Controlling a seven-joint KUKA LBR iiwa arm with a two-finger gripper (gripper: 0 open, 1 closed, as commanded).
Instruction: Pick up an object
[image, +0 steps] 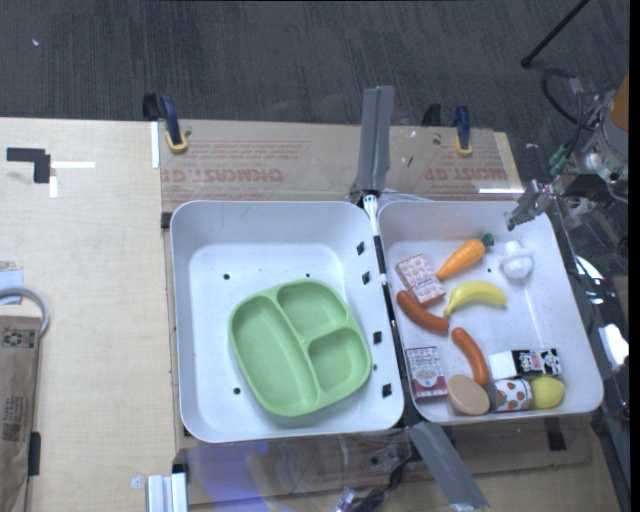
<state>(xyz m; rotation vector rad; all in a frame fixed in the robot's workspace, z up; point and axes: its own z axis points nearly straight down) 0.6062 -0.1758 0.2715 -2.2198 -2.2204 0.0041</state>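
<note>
Carrot (462, 257) taken here as the likely pick, with nothing lifted yet. Judged to be the approach step: pincer (524, 208) poised over the far right corner of the right bin (574, 300), grasping nothing that can be seen. Cannot tell how wide it stands, since it is small and blurred against the arm behind it.

Just below the pincer, a white lump (516, 265) on the bin floor. Left of that, close by but apart from it, the carrot. Lies flat in the far half of the right bin, long axis on a slant from upper right to lower left, green top toward the pincer and orange body running away toward the bin's middle. Touching nothing, as far as can be seen. Next below, a banana (476, 296), curved and lying roughly crosswise. Beyond it a sausage (422, 313) and a small carton (418, 277) near the dividing wall. Farther out still, the left bin (200, 300) with a green plate (300, 345), all on the bench (80, 300).

Next move, as a judgement: shift left and toward the bin's middle, turn to close across the carrot's narrow width rather than along its length, come down on the thick middle of the body, keep clear of the white lump.
</note>
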